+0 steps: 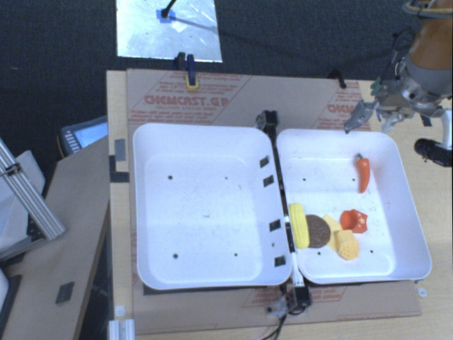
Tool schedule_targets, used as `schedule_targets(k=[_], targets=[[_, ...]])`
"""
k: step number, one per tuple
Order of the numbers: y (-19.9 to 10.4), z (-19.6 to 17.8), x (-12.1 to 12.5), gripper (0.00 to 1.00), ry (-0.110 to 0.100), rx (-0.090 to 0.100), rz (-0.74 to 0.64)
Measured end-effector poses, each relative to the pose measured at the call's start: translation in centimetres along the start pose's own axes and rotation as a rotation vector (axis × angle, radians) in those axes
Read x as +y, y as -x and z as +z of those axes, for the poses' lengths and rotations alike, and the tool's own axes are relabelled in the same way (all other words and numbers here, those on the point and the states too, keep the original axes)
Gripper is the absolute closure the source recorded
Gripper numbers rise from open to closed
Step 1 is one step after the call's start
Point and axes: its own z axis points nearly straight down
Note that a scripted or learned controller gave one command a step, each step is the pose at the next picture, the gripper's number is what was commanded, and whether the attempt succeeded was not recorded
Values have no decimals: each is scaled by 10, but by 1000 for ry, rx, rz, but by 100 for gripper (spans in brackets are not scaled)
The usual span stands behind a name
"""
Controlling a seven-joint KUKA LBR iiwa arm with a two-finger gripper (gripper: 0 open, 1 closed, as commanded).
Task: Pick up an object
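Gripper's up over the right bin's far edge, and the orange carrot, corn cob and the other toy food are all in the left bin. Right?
Not quite: the camera view shows the carrot, corn cob and other toy food in the right bin, not the left one. The gripper is above that bin's far edge, as you say.

Counted on the bench: two white bins, left (pixel 152 211) and right (pixel 407 211); the right one contains one orange chilli pepper (pixel 363 173), one red pepper piece (pixel 354 220), one corn cob (pixel 298 225), one brown patty (pixel 316 231) and one yellow chunk (pixel 346 244).

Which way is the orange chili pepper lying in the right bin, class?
Lengthwise: the chili pepper lies flat in the right bin, green stem toward the far rim.
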Motion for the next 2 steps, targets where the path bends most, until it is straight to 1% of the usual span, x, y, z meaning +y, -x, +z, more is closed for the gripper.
schedule_targets(k=[1, 2], targets=[[-63, -200, -72, 0, 19, 0, -7], [-120, -284, -142, 0, 10, 3, -9]])
